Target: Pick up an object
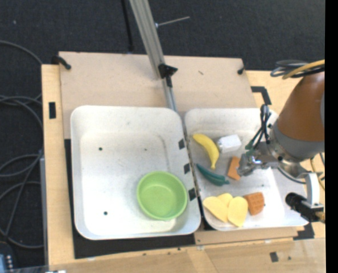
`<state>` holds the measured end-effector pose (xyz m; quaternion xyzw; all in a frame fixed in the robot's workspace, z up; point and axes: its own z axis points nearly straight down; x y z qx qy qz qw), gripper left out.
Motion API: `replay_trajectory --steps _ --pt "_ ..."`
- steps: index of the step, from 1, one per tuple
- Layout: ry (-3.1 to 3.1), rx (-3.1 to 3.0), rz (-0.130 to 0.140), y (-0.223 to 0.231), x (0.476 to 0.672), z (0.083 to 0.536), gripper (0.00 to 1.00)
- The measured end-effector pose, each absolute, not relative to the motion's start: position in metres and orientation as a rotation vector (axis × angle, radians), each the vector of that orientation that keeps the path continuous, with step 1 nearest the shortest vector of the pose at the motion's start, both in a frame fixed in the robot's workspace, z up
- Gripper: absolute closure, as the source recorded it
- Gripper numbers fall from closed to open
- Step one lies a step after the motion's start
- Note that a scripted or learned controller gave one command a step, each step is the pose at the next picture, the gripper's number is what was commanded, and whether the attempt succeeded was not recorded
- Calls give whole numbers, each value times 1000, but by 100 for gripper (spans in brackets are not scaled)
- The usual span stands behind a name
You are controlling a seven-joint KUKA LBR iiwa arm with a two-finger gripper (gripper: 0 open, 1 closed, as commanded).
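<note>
The arm is reaching in from the right of the frame, and its gripper (247, 165) is hanging low over the middle of the right bin (274, 216), just right of a small orange block (234, 168); whether it is released or clenched cannot be told from this slant, and nothing is visibly caught in it. That orange block looks like the nearest candidate for the pick, sitting centre-right in the frame, with a white block (230, 143) just above it, a banana (207, 148) to its upper left and a dark green piece (211, 176) just to its left. Doing this step well likely means centring over the orange block alone, since its neighbours are crowding close and a skewed descent could nudge the green piece or the white block instead. A straight, slow drop before closing seems the safest. Toward the lower edge of the same bin are lying two yellow pieces (227, 209) and another orange piece (255, 203). The left bin (112, 135) is holding a green bowl (161, 194).
</note>
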<state>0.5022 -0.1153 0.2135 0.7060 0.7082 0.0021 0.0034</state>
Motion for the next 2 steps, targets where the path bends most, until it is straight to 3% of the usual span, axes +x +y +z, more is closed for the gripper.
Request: replay_trajectory --steps 1,2 --pt "2224 2214 3 -116 504 226 100" --pt "2229 2211 6 -70 511 239 100"
